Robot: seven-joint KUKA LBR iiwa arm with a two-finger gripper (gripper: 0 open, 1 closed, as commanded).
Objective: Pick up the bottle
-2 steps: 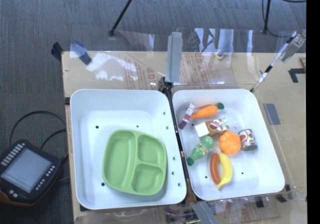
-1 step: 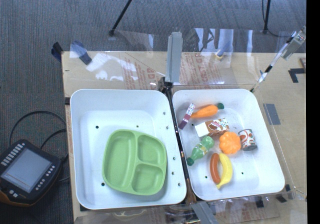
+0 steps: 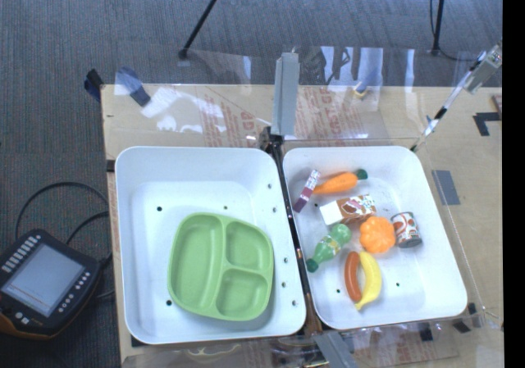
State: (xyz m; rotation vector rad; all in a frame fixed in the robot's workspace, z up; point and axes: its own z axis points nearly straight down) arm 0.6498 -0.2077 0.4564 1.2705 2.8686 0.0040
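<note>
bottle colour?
Green, darker cap; the bottle lies in the right bin, camera view.

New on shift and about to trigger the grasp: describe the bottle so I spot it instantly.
Look in the right bin, among the toy food. The bottle lies tilted near the bin's left wall, left of the orange. It is the one green, translucent item there.

The bottle (image 3: 328, 247) was small and green, lying on its side in the right bin (image 3: 435, 276). Its dark cap pointed toward the bin's lower left, near the inner wall. Its body rested just beside the orange fruit (image 3: 377, 234).
</note>
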